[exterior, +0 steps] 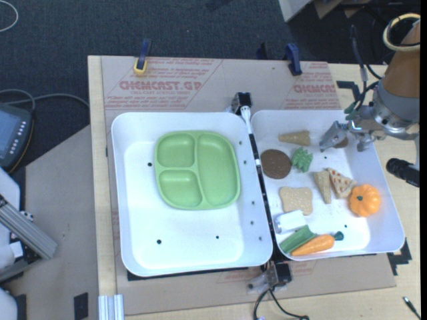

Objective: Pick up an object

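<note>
My gripper (345,142) hangs over the far right part of the right bin (390,235), its fingers spread open with nothing between them. Left of it lies a tan wedge (295,137). Below it are a pizza-like slice (333,182) and an orange pumpkin (364,200). A brown cookie (275,163) and a green broccoli piece (302,159) sit near the bin's left wall. A bread slice (295,199), a white block (290,220) and a carrot (313,245) beside a green pod (295,237) lie toward the front.
A green divided plate (197,169) rests in the left bin (133,232). A black rail (255,172) runs between the bins. Yellow and blue clamps (291,59) grip the board's far edge. The grey and orange arm (400,85) stands at the right.
</note>
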You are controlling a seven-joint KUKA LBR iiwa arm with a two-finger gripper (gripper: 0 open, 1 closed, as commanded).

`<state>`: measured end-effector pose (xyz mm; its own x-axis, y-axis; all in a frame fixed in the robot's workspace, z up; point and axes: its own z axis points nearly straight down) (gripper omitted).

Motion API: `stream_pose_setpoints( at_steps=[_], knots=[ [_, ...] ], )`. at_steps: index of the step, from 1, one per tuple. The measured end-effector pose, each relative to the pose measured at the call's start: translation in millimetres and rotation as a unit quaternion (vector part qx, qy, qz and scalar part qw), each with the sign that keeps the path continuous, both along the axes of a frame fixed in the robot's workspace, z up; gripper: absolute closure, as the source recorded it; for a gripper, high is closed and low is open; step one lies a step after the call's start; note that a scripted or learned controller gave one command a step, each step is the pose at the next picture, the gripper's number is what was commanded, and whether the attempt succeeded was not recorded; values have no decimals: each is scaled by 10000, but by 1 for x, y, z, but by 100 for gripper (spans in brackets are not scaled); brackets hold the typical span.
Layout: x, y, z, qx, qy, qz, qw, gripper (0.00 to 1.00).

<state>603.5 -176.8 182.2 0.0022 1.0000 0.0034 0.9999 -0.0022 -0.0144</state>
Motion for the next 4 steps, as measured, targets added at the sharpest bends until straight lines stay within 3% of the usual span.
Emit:
stream_pose_setpoints(
  at_steps=[1,2,3,4],
  knots=[
    [3,0,7,-14,-67,12,10000,0],
    [-1,-4,-55,-5,-31,6,10000,0],
    [1,-3,-95,-8,-87,7,10000,0],
    [4,-4,-81,-22,-128,11,9999,100]
  ],
)
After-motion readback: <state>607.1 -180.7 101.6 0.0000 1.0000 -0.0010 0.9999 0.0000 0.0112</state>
